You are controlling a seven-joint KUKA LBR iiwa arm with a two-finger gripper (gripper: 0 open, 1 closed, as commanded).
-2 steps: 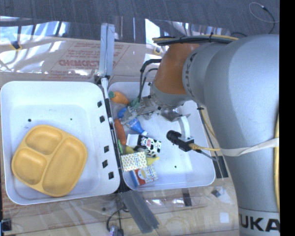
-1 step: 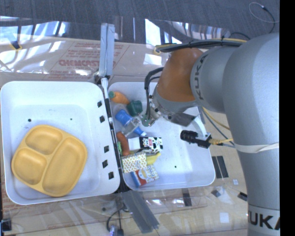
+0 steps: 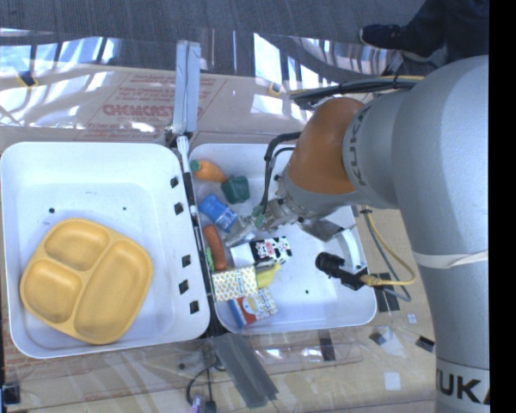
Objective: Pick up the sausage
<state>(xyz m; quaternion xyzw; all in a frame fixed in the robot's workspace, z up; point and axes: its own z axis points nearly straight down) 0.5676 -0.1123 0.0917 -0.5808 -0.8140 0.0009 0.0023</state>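
The sausage (image 3: pixel 215 247) lies in the right bin (image 3: pixel 344 310) against its left wall, below a blue item (image 3: pixel 216 211) and above a yellow patterned packet (image 3: pixel 235 282). The pincer (image 3: pixel 260 222) hangs just right of it, seemingly over the clutter; whether it grips anything I cannot tell. A yellow sectioned plate (image 3: pixel 84 280) sits in the left bin (image 3: pixel 86 162).

hand (image 3: pixel 260 219) fingers: hidden under wrist | sausage (image 3: pixel 216 246): partly covered
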